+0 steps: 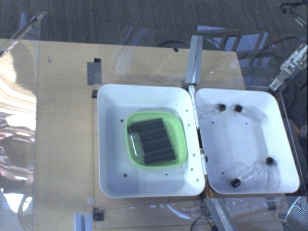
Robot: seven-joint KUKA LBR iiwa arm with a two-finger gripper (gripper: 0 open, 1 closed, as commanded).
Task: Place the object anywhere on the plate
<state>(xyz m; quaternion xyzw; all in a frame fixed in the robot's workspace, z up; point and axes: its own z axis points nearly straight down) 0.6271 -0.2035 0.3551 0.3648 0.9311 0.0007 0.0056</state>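
Lying flat on the green plate (pixel 180 137) in the left bin (pixel 109 143) is the dark ridged object (pixel 153 141), sitting near the plate's centre. Several clear bottles (pixel 248 173) with black caps are resting in the right bin (pixel 284 143). At two o'clock the claw (pixel 291 69) is hanging beyond the desk (pixel 62 143); whether it is wide or narrow, I cannot tell.

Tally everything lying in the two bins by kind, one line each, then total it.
Green plate: 1
Dark ridged block on the plate: 1
Clear black-capped tubes in the right bin: 4
Total: 6
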